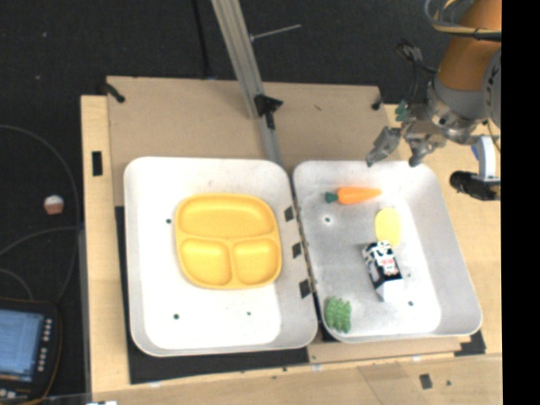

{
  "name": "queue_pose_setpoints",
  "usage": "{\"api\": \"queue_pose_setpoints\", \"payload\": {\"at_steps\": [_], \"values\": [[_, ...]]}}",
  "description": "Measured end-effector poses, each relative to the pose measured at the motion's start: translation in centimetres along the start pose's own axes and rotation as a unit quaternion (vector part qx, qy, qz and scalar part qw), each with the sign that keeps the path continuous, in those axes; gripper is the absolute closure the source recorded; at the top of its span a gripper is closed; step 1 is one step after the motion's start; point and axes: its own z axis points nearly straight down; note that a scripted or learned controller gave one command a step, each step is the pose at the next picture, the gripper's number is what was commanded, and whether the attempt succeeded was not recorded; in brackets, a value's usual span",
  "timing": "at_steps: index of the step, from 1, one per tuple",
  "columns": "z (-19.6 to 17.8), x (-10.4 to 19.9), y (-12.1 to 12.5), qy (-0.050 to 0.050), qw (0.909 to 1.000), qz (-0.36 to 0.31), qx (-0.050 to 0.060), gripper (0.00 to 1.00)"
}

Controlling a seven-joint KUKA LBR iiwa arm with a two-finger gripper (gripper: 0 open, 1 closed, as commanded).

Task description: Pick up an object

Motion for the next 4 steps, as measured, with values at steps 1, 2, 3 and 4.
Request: {"api": "queue_pose_setpoints", "payload": {"at_steps": [1, 2, 3, 4], "values": [[6.0, 0.4, -0.7, 0.001, 1.0, -0.001, 0.001, 0.0], [10.1, 0.0, -1.2, 0.001, 1.0, 0.001, -0.003, 0.0], [8.5, -0.1, -1.0, 0.0, 1.0, 0.0, -0.006, 1.0], [2.2, -0.8, -0.4, 0.0, 1.0, -0.001, -0.006, 1.0]]}}
